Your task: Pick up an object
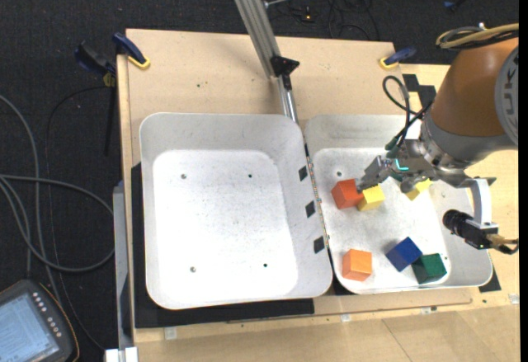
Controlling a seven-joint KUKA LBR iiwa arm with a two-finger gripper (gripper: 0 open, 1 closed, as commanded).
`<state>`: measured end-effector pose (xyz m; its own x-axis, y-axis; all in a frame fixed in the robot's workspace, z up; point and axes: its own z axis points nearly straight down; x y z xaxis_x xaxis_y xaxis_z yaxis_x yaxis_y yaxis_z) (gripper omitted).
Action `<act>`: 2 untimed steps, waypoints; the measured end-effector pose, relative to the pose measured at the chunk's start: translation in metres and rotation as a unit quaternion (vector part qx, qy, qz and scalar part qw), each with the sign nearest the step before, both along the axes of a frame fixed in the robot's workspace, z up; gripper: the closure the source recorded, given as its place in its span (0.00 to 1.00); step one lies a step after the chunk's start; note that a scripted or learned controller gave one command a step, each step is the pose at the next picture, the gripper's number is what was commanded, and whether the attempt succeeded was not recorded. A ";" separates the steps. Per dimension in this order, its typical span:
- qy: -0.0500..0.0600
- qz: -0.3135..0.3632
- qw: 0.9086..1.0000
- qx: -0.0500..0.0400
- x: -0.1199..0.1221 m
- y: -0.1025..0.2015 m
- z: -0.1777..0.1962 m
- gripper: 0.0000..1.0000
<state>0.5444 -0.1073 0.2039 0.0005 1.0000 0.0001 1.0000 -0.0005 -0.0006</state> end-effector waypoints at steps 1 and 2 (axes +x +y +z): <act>0.002 -0.001 1.000 0.000 -0.002 -0.006 -0.045 0.00; 0.002 -0.001 1.000 0.000 -0.007 -0.009 -0.090 0.00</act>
<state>0.5376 -0.1160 0.1141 0.0016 1.0000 0.0006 1.0000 -0.0016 -0.0055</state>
